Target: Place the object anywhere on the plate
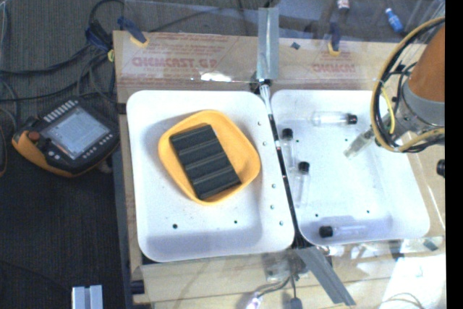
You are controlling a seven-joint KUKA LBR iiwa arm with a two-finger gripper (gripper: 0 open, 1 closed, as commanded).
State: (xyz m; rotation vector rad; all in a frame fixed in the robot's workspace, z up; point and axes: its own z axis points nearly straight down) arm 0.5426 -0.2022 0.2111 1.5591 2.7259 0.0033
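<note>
White bins sit side by side on the worktop [217, 65], which shows a cardboard-brown strip along its far edge with red lettering under clear film.

Left bin [145, 228]: shallow, rounded corners, a few dark specks on its floor. Yellow plate [249, 155] lies near its middle, turned at a slant. Black ridged block [204, 161] rests flat on the plate, well within the rim, its long axis running from upper left to lower right. Four raised ribs are visible across its top.

Right bin [405, 206]: touching the left bin along the centre seam. Several clear tubes with black caps lie scattered on its floor. One tube [333, 117] lies near the far wall, cap to the right. A second tube [346, 230] lies near the front wall, cap to the left. Two more black caps sit near the left wall; their bodies are hard to make out against the white.

Arm [423, 98]: grey with an orange band, enters from the right over the right bin, ringed by yellow and black cables. Tool [357, 145]: a pale tip hangs over the right bin, well apart from the plate. Too small and blurred to tell whether its fingers are wide or narrow; nothing seen between them.

Handheld pendant [69, 137], orange and black with a grey screen, lies on the dark floor left of the worktop, cables trailing from it.
</note>
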